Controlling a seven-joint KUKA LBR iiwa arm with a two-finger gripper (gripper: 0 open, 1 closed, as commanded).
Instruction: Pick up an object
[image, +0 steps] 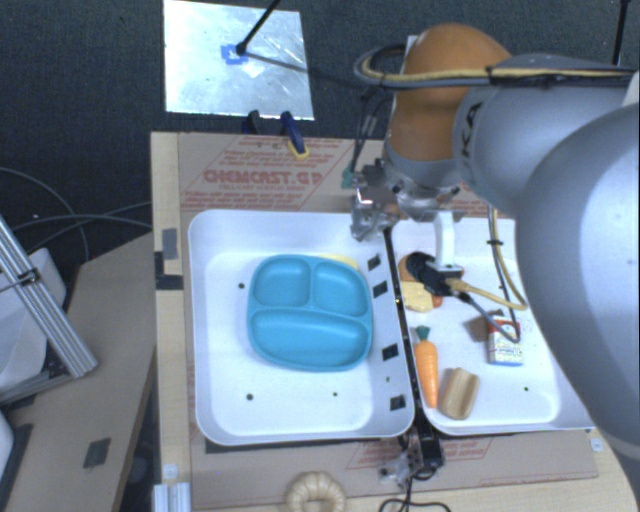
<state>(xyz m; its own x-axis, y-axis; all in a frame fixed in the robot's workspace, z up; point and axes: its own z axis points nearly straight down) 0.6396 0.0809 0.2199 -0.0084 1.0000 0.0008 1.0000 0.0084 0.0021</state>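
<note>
My gripper (372, 218) hangs over the far end of the divider between the two white bins, under the orange wrist band. The right bin (540, 400) holds an orange carrot (427, 370) with a green top, a tan cork-like cylinder (459, 392), a small white and blue box (506, 351) and a yellow-orange piece (416, 297) near the divider. All of these lie nearer the camera than the gripper. A blue divided plate (308, 311) fills the middle of the left bin (215, 400). A pale yellow thing (343, 260) peeks out behind the plate.
The big grey arm covers the right bin's far right part. A cardboard sheet (260, 175) lies under both bins. A blue and yellow clamp (294, 135) sits at its far edge, and a beige ring (315, 492) lies in front of the bins.
</note>
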